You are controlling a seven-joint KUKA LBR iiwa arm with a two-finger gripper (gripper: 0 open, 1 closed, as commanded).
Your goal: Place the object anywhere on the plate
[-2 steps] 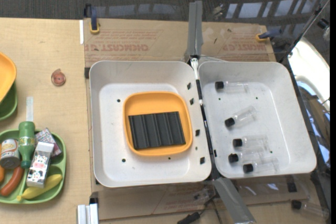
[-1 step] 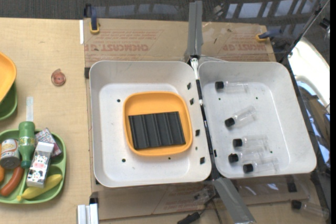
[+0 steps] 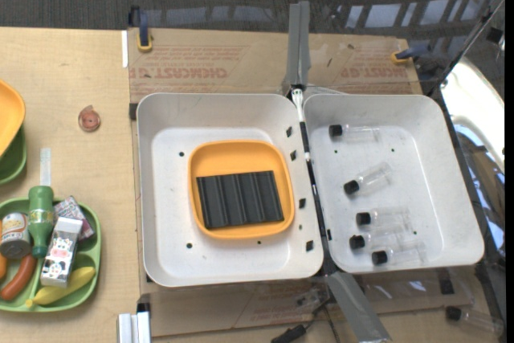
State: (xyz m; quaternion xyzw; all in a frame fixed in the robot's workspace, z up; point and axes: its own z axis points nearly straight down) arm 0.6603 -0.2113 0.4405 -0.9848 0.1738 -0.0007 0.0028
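As I read it, vial (image 3: pixel 368 176): long axis across right bin (image 3: pixel 438 173), cap leftward
plate (image 3: pixel 238 151): left of vial, well apart
gripper state: cannot tell

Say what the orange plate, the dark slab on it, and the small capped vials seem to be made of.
Orange plate: probably plastic, with an even colour and soft sheen. Dark slab: perhaps rubber or matte plastic, ridged and dull. Vials: clear plastic or glass, see-through, with black caps.

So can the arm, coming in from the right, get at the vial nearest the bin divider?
Probably yes. That clear vial lies alone in the right bin, apart from the other vials, with nothing over it and open floor around it.
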